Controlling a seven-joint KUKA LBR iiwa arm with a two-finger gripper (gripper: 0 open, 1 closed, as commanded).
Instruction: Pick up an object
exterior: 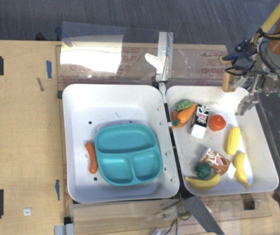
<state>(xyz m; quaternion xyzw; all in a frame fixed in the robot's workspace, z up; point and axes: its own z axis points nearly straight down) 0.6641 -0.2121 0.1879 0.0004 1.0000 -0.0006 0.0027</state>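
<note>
End effector at upper right of frame, above right bin; finger state cannot be told; tomato lies nearby.

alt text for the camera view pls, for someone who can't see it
A robot arm's pincer hovers over the far corner of the right bin, which holds a carrot, tomato, corn, two bananas and small cartons. The left bin holds a teal divided plate with a sausage beside it.

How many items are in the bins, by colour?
Yellow: 3, corn, banana, squash
Orange or red: 3, carrot, tomato, sausage
Teal: 1, tray
Green: 1, broccoli
Printed: 2, carton, box
Total: 10
</note>
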